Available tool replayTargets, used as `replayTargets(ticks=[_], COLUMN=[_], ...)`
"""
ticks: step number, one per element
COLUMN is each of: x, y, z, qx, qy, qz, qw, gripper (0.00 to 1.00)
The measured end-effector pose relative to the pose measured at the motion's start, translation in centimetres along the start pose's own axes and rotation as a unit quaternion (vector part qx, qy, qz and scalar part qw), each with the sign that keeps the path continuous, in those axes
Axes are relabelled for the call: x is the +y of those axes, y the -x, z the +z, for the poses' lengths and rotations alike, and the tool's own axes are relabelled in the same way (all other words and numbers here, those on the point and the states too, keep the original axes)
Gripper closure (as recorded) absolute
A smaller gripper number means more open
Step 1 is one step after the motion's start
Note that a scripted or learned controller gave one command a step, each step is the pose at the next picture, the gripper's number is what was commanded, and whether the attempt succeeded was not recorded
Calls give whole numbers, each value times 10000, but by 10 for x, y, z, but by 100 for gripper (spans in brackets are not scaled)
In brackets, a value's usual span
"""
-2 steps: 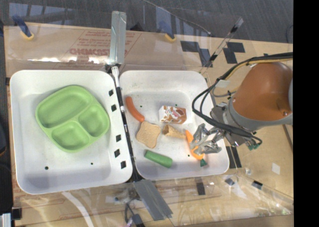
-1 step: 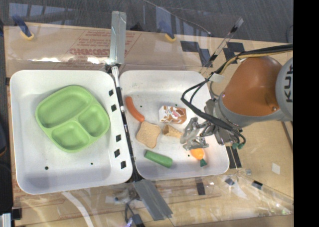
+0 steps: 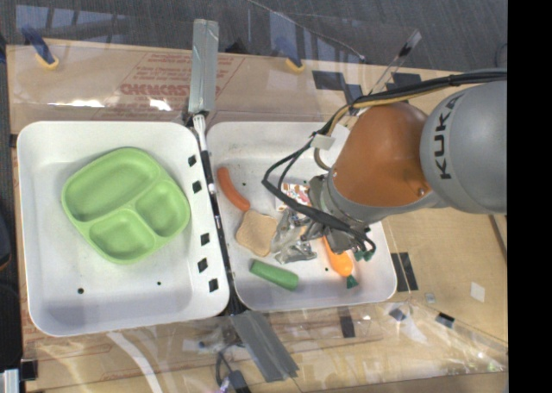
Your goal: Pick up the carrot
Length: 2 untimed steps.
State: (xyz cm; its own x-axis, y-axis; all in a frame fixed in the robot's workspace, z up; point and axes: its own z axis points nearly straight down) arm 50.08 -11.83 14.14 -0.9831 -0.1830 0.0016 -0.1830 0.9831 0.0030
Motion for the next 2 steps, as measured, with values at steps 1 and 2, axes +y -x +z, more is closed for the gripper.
replayTargets(ticks=[1,2], x=[22,24], y=[39,41], z=[-10,-21], qx=[-25,-40], qy=[-17,-24], qz=[-754,-782], qw=[9971,9969], gripper=[100,100])
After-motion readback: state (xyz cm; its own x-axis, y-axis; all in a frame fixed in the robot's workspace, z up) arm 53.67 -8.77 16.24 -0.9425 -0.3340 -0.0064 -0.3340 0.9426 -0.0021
